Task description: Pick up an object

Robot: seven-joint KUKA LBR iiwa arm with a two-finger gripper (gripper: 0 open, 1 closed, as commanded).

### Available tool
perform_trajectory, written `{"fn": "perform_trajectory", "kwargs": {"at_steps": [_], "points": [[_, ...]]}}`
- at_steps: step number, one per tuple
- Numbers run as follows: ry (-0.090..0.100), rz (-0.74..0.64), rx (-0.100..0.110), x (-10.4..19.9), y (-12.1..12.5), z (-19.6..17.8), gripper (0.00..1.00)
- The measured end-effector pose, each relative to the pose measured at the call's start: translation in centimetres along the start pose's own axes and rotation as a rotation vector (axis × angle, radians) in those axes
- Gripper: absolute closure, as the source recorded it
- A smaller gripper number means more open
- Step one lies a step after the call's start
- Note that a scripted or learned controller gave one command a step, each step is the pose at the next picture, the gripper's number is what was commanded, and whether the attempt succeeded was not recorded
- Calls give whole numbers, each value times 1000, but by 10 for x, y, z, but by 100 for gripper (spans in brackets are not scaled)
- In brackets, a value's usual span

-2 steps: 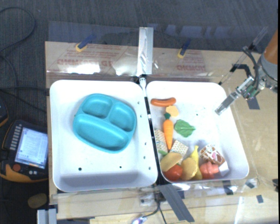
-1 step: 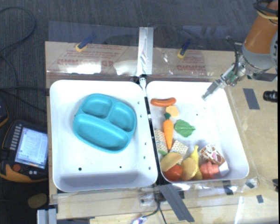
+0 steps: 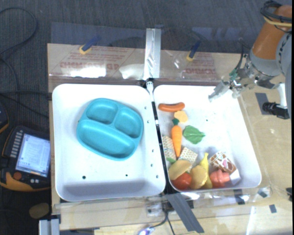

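While poised over the right bin [image 3: 247,131], the tool [image 3: 220,91] holds nothing; spread unclear.

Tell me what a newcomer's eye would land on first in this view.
The big blue divided plate lying alone in the left bin stands out first. Next comes the bright heap of toy food in the right bin: a carrot, a sausage and a green leaf near the divider. The gripper hovers over that bin's far right corner.
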State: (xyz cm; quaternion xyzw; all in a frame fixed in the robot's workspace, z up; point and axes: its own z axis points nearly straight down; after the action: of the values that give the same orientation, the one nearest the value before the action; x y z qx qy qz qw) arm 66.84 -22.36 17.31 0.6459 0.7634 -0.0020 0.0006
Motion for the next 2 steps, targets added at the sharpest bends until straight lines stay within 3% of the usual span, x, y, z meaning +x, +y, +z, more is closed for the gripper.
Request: {"fn": "perform_trajectory", "kwargs": {"at_steps": [1,2], "points": [[0,-134,-1,5,-30,-18,0],[-3,-136,0,6,-29,-28,100]]}}
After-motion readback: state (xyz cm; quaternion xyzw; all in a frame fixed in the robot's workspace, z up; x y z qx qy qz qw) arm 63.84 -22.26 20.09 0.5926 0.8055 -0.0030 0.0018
